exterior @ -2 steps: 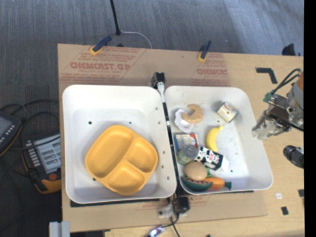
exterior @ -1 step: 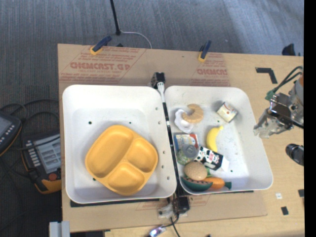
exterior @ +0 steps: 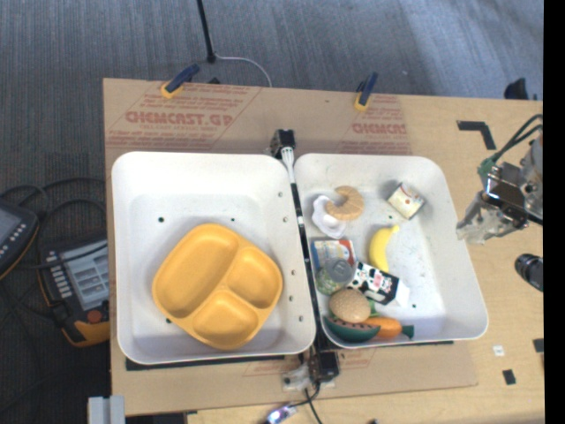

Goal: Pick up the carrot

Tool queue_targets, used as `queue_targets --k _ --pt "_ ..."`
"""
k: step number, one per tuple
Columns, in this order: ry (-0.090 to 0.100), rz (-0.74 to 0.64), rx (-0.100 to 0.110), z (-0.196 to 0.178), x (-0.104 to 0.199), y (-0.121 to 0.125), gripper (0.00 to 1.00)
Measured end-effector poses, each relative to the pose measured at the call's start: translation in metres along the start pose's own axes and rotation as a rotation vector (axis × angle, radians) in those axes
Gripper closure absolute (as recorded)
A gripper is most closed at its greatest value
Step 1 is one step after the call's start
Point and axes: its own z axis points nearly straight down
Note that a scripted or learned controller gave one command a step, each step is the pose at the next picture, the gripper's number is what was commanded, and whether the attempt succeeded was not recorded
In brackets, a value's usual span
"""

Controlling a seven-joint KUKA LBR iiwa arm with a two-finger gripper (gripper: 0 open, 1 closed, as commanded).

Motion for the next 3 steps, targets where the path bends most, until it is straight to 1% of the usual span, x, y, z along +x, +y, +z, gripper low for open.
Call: queue_targets --k 1,2,3 --pt "0.003 -0.421 -0.008 0.050 0.010 -0.003 1.00" --pt "0.004 -0.102 -0.005 0.111 0.034 -0.018 1.00" --pt "0.004 0.299 -0.007 -0.007 0.010 -0.006 1.00"
